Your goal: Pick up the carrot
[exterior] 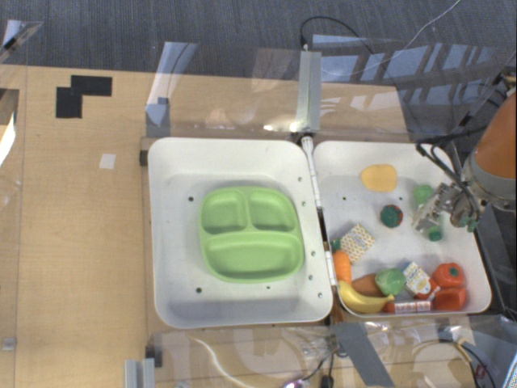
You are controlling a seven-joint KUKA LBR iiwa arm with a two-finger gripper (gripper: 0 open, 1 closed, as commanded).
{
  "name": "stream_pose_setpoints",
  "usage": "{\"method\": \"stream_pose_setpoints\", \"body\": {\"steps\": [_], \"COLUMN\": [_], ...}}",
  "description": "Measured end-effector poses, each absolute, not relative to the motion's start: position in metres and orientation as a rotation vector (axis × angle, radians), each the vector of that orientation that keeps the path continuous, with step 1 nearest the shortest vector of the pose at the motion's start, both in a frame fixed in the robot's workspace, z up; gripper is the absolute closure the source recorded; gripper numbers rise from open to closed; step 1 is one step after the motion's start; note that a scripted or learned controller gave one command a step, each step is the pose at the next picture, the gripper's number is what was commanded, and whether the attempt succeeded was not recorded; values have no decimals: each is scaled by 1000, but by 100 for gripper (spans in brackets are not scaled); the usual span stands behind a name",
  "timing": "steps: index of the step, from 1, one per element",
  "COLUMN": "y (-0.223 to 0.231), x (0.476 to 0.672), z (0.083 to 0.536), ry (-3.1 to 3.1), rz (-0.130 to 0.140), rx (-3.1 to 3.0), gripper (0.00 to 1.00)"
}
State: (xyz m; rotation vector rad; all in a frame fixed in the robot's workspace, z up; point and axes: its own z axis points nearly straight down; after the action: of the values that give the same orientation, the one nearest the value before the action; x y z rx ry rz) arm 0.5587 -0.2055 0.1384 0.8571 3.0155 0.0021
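The carrot (342,266) is a short orange piece lying at the left edge of the right bin (347,162), close to the divider and just above the banana (362,300). My gripper (434,215) hangs low over the right side of the same bin, well to the right of the carrot and apart from it. A small green piece (435,234) lies just beneath the gripper. Nothing shows as held.
The left bin (170,217) holds a green divided plate (251,234). Around the carrot lie a patterned packet (357,242), a green pepper (390,281), a tomato (449,276) and a small box (416,277). Farther back are a yellow slice (379,177) and a dark green ball (392,215).
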Motion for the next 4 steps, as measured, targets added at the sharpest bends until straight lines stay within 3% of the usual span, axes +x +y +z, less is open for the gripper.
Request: {"method": "stream_pose_setpoints", "body": {"steps": [1,2,3,4], "y": [-206,-205,-204,-205], "x": [562,594,672,672], "z": [90,89,162,162], "ry": [3116,3099,3128,3128], "rz": [0,-5,1,1], "rx": [283,-428,114,115], "gripper": [100,100,100,0]}}
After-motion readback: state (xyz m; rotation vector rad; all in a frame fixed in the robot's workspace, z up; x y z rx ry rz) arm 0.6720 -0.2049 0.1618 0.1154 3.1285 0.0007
